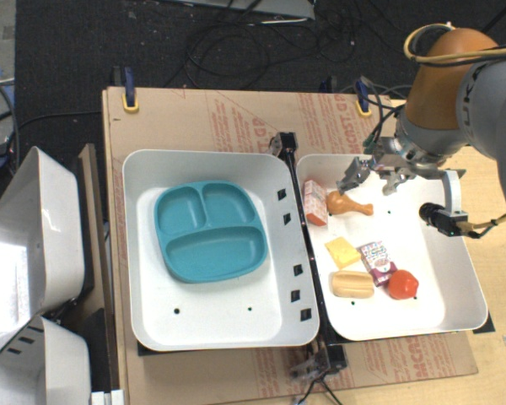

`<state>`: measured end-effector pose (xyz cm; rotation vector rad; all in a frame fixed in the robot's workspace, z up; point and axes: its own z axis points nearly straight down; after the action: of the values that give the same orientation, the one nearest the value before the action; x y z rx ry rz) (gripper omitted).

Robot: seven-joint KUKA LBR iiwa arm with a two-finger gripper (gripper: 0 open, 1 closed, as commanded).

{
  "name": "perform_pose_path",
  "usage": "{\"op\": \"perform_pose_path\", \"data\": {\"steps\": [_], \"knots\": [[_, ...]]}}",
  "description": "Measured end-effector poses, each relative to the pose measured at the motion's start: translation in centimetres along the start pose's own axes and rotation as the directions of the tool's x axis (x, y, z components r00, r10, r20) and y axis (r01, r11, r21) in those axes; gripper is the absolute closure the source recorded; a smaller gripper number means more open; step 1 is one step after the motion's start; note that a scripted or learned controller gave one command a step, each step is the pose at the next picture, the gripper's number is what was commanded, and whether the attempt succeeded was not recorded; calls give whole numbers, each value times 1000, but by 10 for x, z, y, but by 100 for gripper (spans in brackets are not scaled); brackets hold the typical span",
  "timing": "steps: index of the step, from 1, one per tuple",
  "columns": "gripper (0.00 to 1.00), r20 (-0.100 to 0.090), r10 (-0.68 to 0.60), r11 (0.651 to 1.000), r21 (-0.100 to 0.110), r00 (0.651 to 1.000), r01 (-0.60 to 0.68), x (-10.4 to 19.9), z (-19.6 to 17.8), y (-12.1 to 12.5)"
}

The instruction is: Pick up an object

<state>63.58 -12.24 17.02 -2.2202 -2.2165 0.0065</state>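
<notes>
Orange chicken drumstick point(349, 203) lies in the right bin point(455, 298), just below the tool point(373, 175), whose fingers are spread apart, pinching nothing.

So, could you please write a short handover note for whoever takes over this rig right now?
Claw: hovering over the back of the right bin, fingers spread, nothing between them.
Right bin holds: chicken drumstick just below the claw, red-and-white carton by the divider, yellow cheese slice, small purple packet, bread roll, tomato.
Left bin holds the teal divided plate.
Done: nothing picked up yet.
Left: lower onto an object, probably the drumstick as it sits nearest, close and lift.
</notes>
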Motion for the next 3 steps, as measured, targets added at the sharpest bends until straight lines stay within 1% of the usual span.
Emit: {"op": "perform_pose_path", "data": {"steps": [1, 2, 3], "knots": [[0, 0, -1, 1000, -2, 1000, 1, 3, 44, 3], [100, 1, -1, 1000, -8, 1000, 1, 3, 30, 4], [100, 1, 0, 1000, -11, 1000, 0, -1, -16, -2]]}}
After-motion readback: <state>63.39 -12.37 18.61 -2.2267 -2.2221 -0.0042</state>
